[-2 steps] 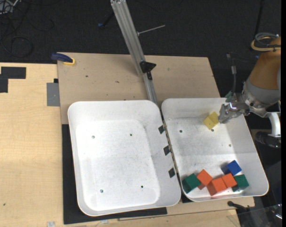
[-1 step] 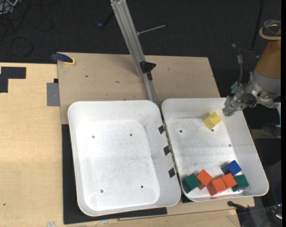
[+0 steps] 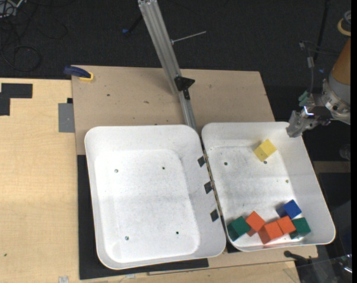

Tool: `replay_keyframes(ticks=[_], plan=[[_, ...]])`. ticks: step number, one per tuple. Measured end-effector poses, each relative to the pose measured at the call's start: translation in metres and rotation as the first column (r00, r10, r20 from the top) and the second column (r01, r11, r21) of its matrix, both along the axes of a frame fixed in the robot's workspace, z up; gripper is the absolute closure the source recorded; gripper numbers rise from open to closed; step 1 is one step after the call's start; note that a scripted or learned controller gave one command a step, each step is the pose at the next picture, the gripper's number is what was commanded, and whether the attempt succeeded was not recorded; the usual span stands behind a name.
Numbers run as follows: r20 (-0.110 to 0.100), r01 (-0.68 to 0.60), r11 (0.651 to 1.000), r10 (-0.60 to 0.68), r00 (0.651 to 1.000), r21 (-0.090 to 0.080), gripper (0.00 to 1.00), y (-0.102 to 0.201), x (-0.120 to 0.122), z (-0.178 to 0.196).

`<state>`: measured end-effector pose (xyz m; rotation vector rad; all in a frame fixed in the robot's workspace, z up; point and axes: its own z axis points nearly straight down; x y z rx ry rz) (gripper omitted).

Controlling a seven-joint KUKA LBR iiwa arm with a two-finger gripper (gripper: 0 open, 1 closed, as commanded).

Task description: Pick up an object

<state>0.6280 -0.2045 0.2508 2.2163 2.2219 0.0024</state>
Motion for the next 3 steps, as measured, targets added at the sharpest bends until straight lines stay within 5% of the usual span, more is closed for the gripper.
replay_keyframes(ticks=[1, 3], plan=[[-0.001, 0.0, 1.0, 0.0, 1.0, 0.0, 1.0, -0.001, 0.0, 0.03], [-0.007, -0.001, 1.0, 0.001, 1.0, 0.004, 1.0, 0.103, 0.005, 0.017]])
